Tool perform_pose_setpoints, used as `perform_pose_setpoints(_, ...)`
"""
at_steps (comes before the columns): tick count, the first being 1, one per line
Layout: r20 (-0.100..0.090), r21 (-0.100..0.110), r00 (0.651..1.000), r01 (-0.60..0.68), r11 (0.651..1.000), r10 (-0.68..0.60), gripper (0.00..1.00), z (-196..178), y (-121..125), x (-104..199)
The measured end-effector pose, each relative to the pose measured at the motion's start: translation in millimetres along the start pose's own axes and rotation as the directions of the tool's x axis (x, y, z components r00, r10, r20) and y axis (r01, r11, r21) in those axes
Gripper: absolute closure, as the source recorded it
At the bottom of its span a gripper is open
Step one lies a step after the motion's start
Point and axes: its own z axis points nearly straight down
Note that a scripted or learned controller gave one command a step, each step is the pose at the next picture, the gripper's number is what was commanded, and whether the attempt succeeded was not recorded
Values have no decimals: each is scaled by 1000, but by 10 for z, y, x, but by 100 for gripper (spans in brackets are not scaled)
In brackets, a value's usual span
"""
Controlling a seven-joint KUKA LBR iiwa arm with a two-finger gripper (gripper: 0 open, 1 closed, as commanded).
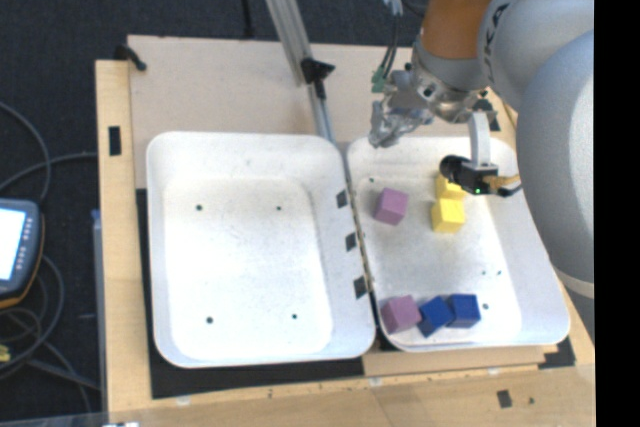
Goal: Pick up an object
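The end effector (388,130) hangs over the far rim of the right bin (520,310), near the divide between the bins; whether it is spread or pressed together cannot be told, and nothing shows in its grip. The arm (530,25) reaches in from the table's right edge, bent downward at the orange band (465,0).

In the right bin:
- two yellow blocks (448,213) toward the far side
- one purple block (390,206) beside them
- another purple block (400,313) and two blue blocks (449,312) along the near rim

The left bin (165,215) adjoins it. A metal pole (285,15) slants over the table's far edge.

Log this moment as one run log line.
gripper: above right bin's far left corner | holding: nothing visible | blocks in right bin: two purple, two yellow, two blue
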Motion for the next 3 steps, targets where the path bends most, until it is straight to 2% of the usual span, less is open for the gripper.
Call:
perform_pose_setpoints(1,2,7,1000,-10,1000,10,100,-228,-28,-366)
perform_pose_setpoints(2,1,11,1000,-2,1000,2,0,-212,-31,-342)
perform_pose_setpoints(3,2,12,1000,-11,1000,11,0,-68,-314,-505)
